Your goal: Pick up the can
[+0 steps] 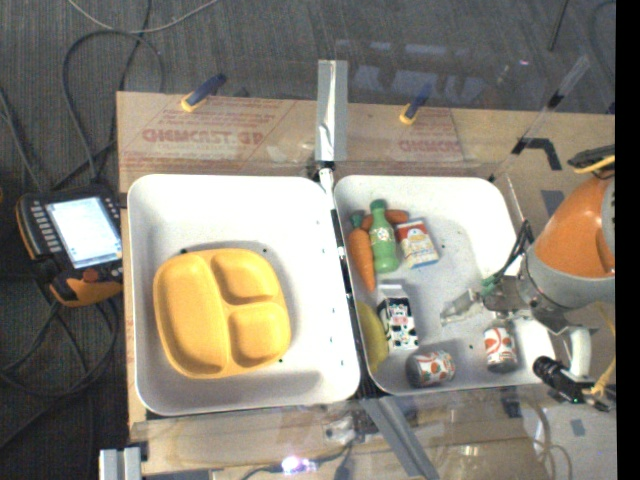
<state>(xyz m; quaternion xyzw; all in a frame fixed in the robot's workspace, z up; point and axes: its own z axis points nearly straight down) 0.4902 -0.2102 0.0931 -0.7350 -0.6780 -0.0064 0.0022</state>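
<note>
A red-and-white can point(430, 368) lies on its side near the front edge of the right bin point(470, 200). A second red-and-white can point(498, 346) stands near the bin's front right corner, just under the arm's wrist. My gripper point(460, 307) hangs over the bin floor in the right half, pointing left. It is above and right of the lying can and just left of the standing one. It touches neither can, and nothing shows in it.
The right bin also holds a carrot point(361, 253), a green bottle point(383, 238), a small red-and-white carton point(417, 243), a black-and-white milk carton point(399, 321) and a banana point(373, 336). A yellow divided plate point(222, 310) lies in the left bin point(170, 200).
</note>
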